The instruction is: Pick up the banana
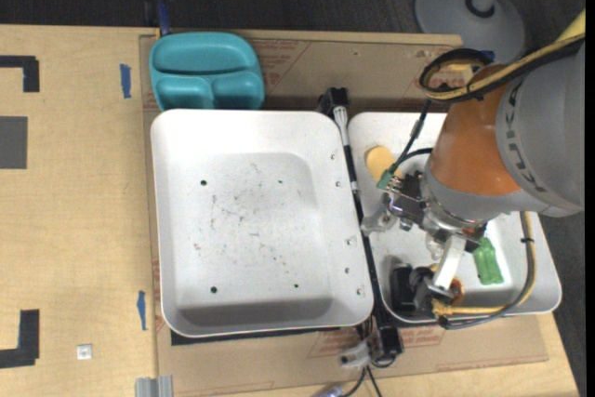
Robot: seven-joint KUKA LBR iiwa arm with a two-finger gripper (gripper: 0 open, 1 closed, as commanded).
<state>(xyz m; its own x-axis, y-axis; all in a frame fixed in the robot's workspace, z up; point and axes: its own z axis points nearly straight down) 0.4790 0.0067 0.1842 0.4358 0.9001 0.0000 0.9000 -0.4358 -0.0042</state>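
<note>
The arm (521, 135) is reaching in over the right bin (550, 289), and the gripper (409, 205) is hanging low above that bin's left half, so the step in hand is looking like the approach to the banana (377, 160) rather than a lift. The banana is lying in the right bin towards its far left corner, just beside the gripper, and nothing is showing it as gripped. The next move is calling for the gripper to be centred over the fruit and brought down squarely, since the bin wall is sitting close by. The wrist is covering most of the banana, leaving a small yellow end poking out, so its lie and full length are hard to judge. Whether the gripper is open or closed I cannot tell, because the arm is blocking the view from above. A green thing (488, 262) is lying partly hidden nearer the right side of the same bin, while the left bin (256, 293) and a teal tray (206, 70) on the counter (74, 200) are sitting well apart from the action
</note>
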